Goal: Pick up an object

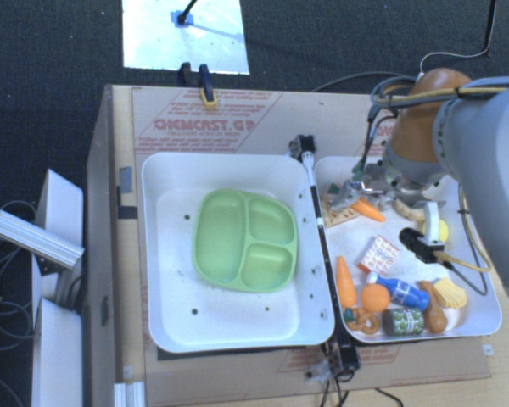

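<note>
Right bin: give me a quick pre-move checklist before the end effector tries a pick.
1. End effector is over the right bin, at its far-left corner: ok.
2. A target lies close by: the orange carrot is right beside it: ok.
3. Object seen between its fingers: cannot tell.
4. Carrot free of neighbours: not ok, it lies on a flat tan piece.
5. Cable over the bin could snag: not ok.
6. Green tray sits alone in the left bin, out of the way: ok.

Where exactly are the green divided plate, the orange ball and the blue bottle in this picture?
green divided plate (244, 240): camera view, on the ridge between its compartments.
orange ball (375, 298): camera view, middle of its top.
blue bottle (405, 292): camera view, on its blue body.
</note>
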Available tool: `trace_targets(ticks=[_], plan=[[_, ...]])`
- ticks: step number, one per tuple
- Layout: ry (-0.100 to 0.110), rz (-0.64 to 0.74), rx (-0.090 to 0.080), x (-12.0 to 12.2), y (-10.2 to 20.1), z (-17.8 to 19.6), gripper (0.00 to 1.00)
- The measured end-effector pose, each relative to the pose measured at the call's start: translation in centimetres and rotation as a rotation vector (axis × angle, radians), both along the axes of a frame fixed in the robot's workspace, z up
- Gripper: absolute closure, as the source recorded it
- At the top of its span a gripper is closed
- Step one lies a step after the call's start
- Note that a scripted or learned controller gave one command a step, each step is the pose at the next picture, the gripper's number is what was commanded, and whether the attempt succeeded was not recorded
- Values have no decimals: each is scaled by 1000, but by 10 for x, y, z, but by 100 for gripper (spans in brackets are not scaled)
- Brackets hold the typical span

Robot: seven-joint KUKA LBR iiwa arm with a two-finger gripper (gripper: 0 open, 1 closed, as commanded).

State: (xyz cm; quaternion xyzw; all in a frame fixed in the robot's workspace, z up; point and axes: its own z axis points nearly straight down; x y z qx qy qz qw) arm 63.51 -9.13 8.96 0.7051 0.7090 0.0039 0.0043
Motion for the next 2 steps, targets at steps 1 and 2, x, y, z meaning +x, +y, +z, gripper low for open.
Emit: trace_targets(ticks=[1,2], plan=[[5,0,0,32,2,-3,0],[3,4,-1,32,2,8,100]])
